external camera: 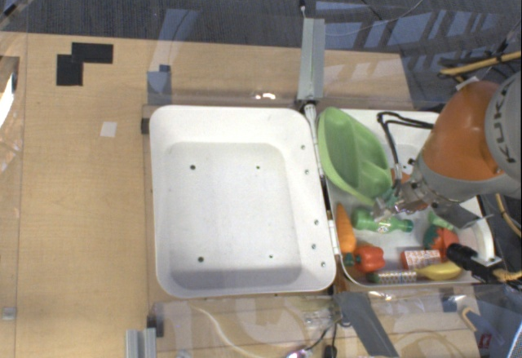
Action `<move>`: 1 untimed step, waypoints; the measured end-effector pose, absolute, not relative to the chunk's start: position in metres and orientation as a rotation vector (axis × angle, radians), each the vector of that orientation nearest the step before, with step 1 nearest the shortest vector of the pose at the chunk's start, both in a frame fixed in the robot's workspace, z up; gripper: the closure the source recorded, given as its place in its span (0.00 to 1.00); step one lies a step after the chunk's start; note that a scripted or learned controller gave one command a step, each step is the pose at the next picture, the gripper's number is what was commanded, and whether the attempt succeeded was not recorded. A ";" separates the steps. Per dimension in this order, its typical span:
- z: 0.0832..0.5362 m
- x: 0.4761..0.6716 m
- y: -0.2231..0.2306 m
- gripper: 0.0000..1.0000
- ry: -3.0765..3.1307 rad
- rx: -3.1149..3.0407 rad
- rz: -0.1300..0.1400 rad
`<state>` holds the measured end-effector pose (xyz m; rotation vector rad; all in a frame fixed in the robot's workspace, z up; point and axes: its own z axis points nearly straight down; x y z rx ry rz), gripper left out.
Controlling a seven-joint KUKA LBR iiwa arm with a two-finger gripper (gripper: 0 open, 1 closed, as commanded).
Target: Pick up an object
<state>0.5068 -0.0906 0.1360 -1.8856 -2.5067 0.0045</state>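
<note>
On the counter, the left bin sits at nine o'clock of the right bin. The arm hangs over a green bottle at that bin's centre. The gripper sits at it; its grip I cannot tell. Nothing looks lifted yet.

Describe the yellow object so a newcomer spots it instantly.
Look in the right-hand shallow white bin, along its near edge. The yellow banana-shaped toy lies there flat, just below a small red-and-white box; it is the one yellow curved piece.
</note>
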 end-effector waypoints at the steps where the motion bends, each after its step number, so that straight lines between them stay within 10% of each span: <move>1: 0.185 0.526 -0.015 1.00 -2.378 -2.056 -0.003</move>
